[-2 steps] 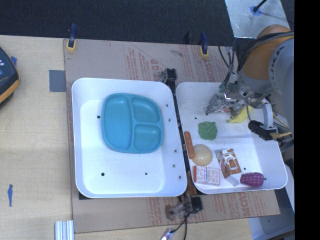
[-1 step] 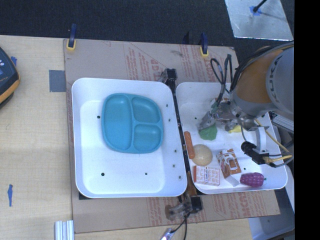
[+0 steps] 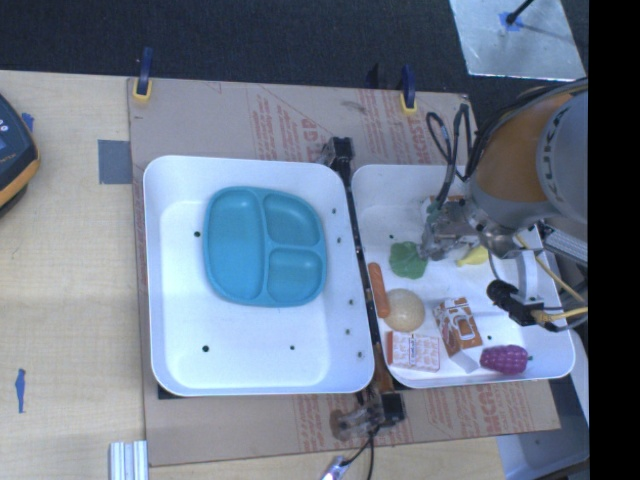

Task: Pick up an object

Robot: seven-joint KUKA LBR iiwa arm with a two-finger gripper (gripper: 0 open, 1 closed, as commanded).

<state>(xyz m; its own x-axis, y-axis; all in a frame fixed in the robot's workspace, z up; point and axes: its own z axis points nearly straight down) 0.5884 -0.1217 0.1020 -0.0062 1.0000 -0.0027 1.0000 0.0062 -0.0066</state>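
Two white bins [image 3: 165, 268]; fingers [image 3: 432, 240] just beside green toy [image 3: 407, 259].

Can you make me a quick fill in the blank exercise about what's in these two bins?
1. The blue divided plate lies in the ____ bin.
2. The gripper hovers beside a ____ object.
3. The purple grapes lie in the right bin's near ____ corner.
4. The plate has ____ compartments.

Missing words: left; green; right; three
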